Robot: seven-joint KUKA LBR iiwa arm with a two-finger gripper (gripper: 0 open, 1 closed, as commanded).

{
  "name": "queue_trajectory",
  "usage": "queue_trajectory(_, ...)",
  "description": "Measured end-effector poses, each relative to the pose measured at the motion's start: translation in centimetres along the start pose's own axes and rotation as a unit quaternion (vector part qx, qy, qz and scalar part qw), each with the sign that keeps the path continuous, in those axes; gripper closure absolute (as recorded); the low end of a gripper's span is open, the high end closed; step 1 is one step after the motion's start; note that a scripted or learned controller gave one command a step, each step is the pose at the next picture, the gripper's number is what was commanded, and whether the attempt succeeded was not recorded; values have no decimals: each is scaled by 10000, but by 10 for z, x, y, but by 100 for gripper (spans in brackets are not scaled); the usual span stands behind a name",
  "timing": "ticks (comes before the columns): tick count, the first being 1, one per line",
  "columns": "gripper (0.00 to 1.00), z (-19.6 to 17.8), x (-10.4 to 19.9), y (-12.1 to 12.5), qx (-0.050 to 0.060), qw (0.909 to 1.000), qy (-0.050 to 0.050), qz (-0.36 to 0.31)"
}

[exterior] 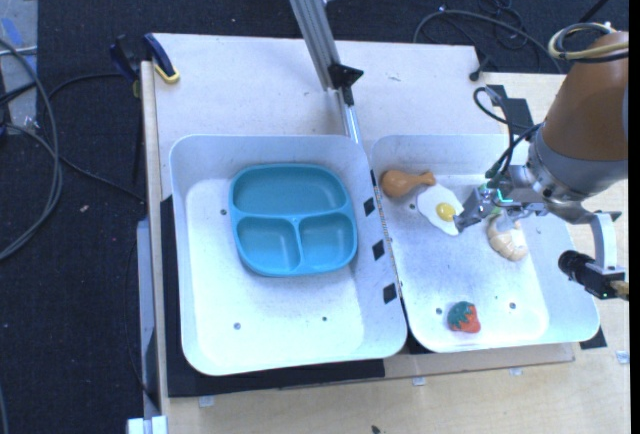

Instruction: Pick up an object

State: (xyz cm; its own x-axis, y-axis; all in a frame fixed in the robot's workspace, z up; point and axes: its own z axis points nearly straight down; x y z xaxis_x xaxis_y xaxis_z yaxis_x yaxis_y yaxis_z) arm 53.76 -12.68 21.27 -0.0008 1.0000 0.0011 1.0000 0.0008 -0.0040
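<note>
From my end the two-finger gripper (470, 213) sits low in the right-hand shallow white bin (560, 327), tips at the right edge of the flat white-and-yellow fried-egg toy (439, 211); can't tell whether it's spread or closed, too small and dark. Nothing visibly between the tips.

Risk, imo: egg lies flat, so tips may skid over it or shove it w/o getting under. The pale cream lumpy toy (507, 241) is just beside the wrist and could get knocked. The tan drumstick-shaped toy (405, 182) lies just left of the egg, near the bin's left wall, so a push that way jams things up.

Open room: bin's lower middle is bare, w/ the red-and-green strawberry toy (463, 317) well apart near the front rim. Blue plastic divided tray (294, 219) sits in the left white bin (200, 322), well clear.
</note>
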Motion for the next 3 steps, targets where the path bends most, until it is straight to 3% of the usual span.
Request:
queue_trajectory(1, 0, -1, 0, 1, -15, 10000, -3, -2)
queue_trajectory(3, 0, 102, 0, 5, -3, 10000, -2, 8)
